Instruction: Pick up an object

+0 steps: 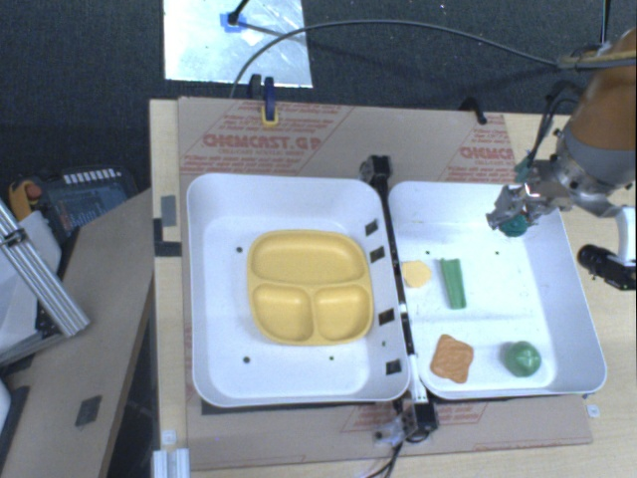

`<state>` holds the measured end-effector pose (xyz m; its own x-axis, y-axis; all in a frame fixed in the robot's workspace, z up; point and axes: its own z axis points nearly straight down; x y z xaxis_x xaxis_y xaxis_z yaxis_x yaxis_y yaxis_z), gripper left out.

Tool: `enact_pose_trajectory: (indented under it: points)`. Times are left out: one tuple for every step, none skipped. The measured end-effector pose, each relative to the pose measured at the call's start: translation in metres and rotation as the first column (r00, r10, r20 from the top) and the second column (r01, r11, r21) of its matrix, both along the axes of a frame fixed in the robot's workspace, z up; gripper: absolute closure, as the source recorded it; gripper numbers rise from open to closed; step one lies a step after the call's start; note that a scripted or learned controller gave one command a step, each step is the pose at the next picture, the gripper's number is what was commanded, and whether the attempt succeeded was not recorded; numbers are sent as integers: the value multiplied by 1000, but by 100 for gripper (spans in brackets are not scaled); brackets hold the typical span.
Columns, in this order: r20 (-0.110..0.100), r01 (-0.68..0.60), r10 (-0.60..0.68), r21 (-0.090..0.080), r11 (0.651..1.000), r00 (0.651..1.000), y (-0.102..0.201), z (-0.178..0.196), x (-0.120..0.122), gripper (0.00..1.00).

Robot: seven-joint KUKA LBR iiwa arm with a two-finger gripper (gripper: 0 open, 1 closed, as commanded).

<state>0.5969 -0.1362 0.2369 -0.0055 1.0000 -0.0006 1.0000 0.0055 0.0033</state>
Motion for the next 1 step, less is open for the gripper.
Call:
enact_pose_trajectory:
  points:
    - [-3,-3,3,2,1000,1000,51,-12,-7,100]
